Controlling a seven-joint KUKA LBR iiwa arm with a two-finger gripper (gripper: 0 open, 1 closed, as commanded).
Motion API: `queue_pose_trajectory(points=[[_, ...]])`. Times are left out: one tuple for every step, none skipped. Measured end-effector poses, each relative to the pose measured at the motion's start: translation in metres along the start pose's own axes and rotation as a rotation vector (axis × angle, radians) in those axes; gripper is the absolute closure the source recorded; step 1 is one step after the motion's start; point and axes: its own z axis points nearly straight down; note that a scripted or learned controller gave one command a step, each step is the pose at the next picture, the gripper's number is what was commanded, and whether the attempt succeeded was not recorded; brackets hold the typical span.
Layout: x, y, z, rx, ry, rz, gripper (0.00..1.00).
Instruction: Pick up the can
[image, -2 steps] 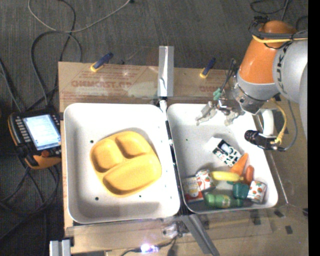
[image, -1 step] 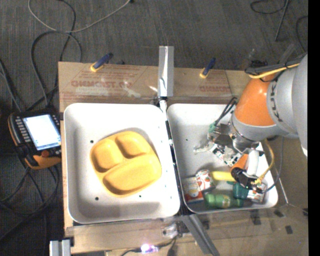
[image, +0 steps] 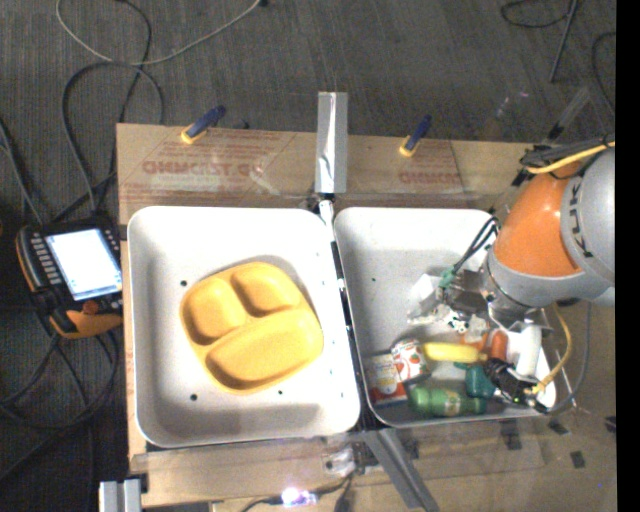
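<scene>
We log two white bins side by side on the bench. The left bin (image: 150, 330) holds a yellow divided tray (image: 252, 322), lying tilted near its centre. The right bin (image: 390, 250) carries a clutter packed toward its 5 o'clock corner.

The arm (image: 555, 240) reaches in from 3 o'clock, its orange band over the right bin's 3 o'clock rim. The gripper (image: 462, 300) hangs low above the clutter, near a crumpled silvery wrapper (image: 430, 295). Whether it is apart or together we cannot tell; the wrist hides it.

The can (image: 385, 372), a small one with a red and white label, lies at roughly 6 o'clock in the right bin, close to the wall shared with the left bin. It sits apart from the gripper, at about 7 o'clock from it. Just beside the can at 3 o'clock lie a yellow banana (image: 452, 352) and, below that, a green bottle (image: 445, 402) on its side.

A tablet-like pendant (image: 75, 265) rests on the floor at 9 o'clock of the bench.
</scene>
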Motion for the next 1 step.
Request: queue_pose_trajectory(points=[[-0.0346, -0.0033, -0.0355, -0.003, -0.002, -0.154, 0.0]])
